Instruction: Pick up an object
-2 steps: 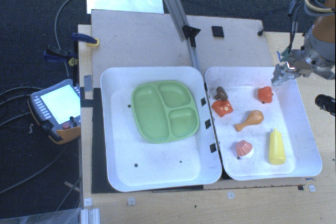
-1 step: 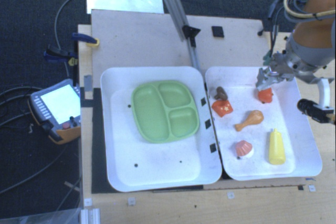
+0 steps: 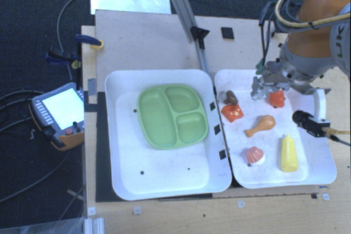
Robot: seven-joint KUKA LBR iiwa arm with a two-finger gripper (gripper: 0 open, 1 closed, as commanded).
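Observation:
My gripper (image 3: 264, 89) hangs low over the back of the right bin (image 3: 323, 172), under the grey and orange arm. A small red object (image 3: 277, 99) lies just to its right, touching or nearly touching it. In the same bin lie a brown piece (image 3: 230, 97), an orange-red block (image 3: 232, 112), a tan drumstick (image 3: 261, 125), a pink and white cupcake (image 3: 254, 155) and a yellow bottle (image 3: 289, 154). I see nothing held in the gripper.
The left bin (image 3: 126, 172) holds a green divided plate (image 3: 173, 116). A slanted metal pole (image 3: 184, 3) crosses above the bins' back edge. A black fitting (image 3: 310, 123) sits at the right bin's right side. A handheld pendant (image 3: 57, 115) lies off the bench at left.

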